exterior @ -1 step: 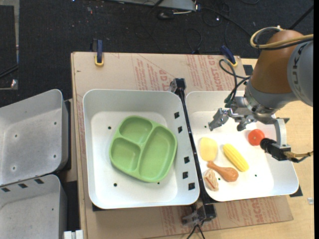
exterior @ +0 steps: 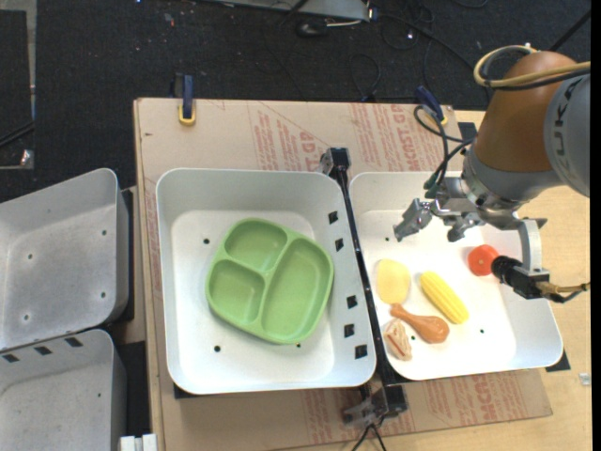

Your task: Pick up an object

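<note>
Ridged yellow corn cob (exterior: 442,296) beside smooth orange tomato (exterior: 482,260)

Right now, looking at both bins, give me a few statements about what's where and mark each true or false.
1. The green plate lies in the left bin. True.
2. The corn lies in the left bin. False: it is in the right bin.
3. The claw hangs over the right bin. True.
4. The green plate has three compartments. True.
5. The red piece sits on the green plate. False: it is in the right bin, near the corn.
</note>
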